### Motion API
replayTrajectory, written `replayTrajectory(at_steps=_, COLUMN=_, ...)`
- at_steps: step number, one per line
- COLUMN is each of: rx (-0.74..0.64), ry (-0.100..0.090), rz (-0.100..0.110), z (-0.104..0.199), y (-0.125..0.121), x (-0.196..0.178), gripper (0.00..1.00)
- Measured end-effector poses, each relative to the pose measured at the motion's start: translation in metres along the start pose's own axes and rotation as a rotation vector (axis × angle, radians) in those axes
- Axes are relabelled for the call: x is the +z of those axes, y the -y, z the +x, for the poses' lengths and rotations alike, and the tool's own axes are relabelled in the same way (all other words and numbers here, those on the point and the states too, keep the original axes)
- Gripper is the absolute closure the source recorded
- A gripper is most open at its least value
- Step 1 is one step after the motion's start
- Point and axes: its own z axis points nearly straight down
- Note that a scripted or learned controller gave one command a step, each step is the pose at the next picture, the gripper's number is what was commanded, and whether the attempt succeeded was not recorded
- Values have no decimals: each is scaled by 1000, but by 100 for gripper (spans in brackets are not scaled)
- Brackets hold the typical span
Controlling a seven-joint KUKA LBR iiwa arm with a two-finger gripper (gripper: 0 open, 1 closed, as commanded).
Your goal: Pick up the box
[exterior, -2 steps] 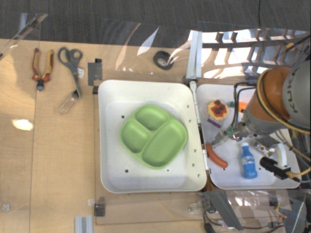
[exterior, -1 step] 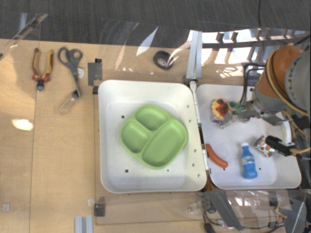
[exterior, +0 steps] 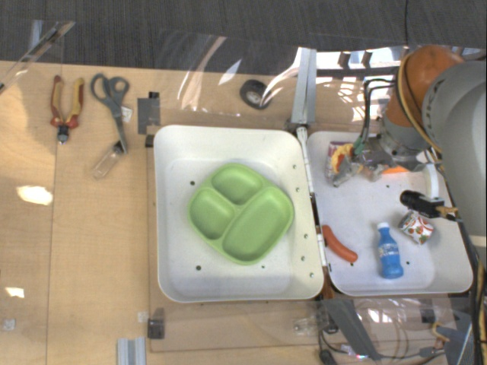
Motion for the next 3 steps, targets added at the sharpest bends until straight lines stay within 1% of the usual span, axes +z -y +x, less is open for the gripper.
replayTrajectory(at_steps=1, rx=36, ry=4, rz=-59, z=36, y=58, x=1, gripper=0)
replayTrajectory(at_steps=2, rx=-81, ry=6, rz=-55, z=34, y=-18, x=0, gripper=0)
replayTrajectory(at_steps=3, rx=-87, ry=9, rz=-60, z=34, y=-19, x=-13, gripper=100)
